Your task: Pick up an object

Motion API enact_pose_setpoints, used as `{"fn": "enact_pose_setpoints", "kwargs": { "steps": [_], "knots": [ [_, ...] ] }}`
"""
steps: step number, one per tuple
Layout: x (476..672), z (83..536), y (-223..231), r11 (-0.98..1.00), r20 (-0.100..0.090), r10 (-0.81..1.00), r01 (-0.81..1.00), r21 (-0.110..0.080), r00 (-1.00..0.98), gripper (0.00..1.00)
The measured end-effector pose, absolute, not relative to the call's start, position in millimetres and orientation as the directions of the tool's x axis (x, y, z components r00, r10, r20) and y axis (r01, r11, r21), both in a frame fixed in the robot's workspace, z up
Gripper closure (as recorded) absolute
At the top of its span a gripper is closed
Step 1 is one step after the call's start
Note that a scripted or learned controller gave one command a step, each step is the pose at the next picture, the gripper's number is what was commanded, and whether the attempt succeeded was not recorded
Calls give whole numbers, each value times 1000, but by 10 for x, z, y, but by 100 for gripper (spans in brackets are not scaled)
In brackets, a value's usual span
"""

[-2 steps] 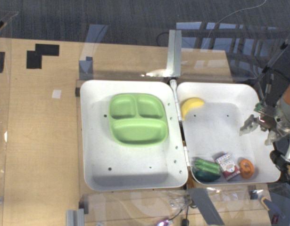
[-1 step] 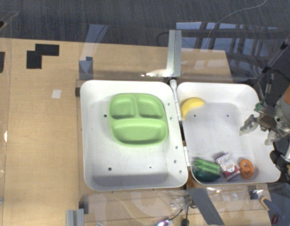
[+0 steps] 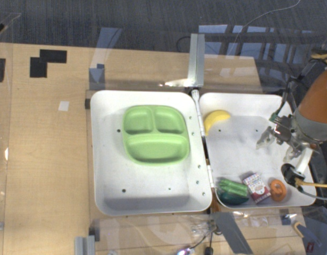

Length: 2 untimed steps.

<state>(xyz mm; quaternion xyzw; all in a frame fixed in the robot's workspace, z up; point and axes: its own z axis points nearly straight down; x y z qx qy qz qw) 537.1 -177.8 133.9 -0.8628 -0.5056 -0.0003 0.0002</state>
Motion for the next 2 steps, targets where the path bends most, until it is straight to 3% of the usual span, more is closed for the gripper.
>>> {"fn": "enact_pose_setpoints", "kwargs": {
  "steps": [1,2],
  "knots": [
    [4882,2827,-1944,-525,1,851,851,5,525,0],
    [4871,1651,-1923,-515,0,857,857,0,515,0]
  ]
}}
